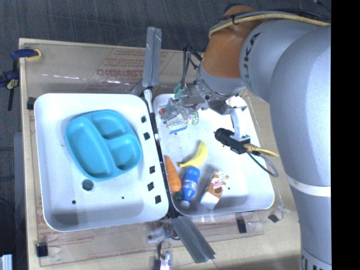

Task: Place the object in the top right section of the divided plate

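A blue divided plate lies in the left bin, tilted, with one large section and two smaller ones toward the divider. In the right bin lie a yellow banana, an orange carrot, a blue bottle and a small carton, clustered at the front. My gripper hangs low over the right bin's back left corner, away from the plate and behind the banana. Glare and clutter around its tip hide what is under it.
The raised divider between the two bins runs just left of the gripper. A black cable fitting on the arm hangs over the right bin. A small dark spot sits on the left bin's floor in front of the plate.
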Robot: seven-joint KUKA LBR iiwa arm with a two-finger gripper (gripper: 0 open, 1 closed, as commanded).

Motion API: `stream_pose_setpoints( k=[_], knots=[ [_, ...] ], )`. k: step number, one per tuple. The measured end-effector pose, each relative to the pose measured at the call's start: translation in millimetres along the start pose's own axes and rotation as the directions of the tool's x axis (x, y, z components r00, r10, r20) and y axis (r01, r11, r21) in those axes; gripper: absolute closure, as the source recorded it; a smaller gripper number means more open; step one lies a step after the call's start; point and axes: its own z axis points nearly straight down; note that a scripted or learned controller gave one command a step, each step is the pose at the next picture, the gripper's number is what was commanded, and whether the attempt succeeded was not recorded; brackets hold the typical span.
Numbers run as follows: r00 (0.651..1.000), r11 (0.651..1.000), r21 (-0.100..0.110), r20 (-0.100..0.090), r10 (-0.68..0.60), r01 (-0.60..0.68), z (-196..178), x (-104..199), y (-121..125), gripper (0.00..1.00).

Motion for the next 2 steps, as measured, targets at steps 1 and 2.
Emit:
stream_pose_setpoints(
  k=[1,2],
  knots=[
    [0.930,0.930,0.001,0.000,-0.368,0.368,28.0,59.7,-29.9,1.00],
    [0.994,0.994,0.003,0.000,-0.114,0.114,28.5,61.6,-60.0,1.00]
  ],
)
